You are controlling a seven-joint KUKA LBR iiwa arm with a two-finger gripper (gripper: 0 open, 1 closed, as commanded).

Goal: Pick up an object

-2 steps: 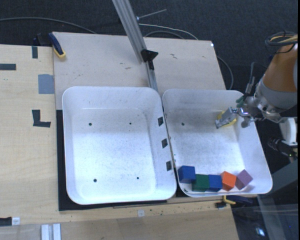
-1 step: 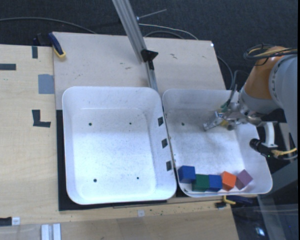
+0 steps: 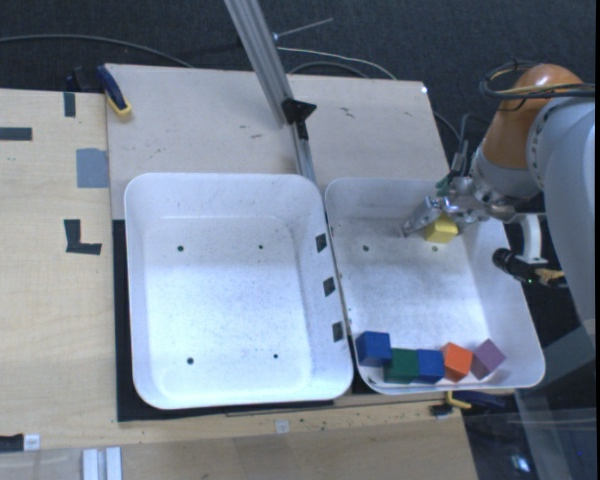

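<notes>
The gripper (image 3: 435,223) is closed on a yellow block (image 3: 441,232) above the right bin (image 3: 500,298), apparently lifting it clear of the blocks (image 3: 430,362) along the near wall.

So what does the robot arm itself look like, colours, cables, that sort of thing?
The arm is bulky and rounded, with a light grey shell and an orange band above the wrist. Dark cables loop over the top of the orange section and run down beside it. The pincer at the end is small, metallic and silver-grey, far slimmer than the links behind it. No markings can be made out.
</notes>
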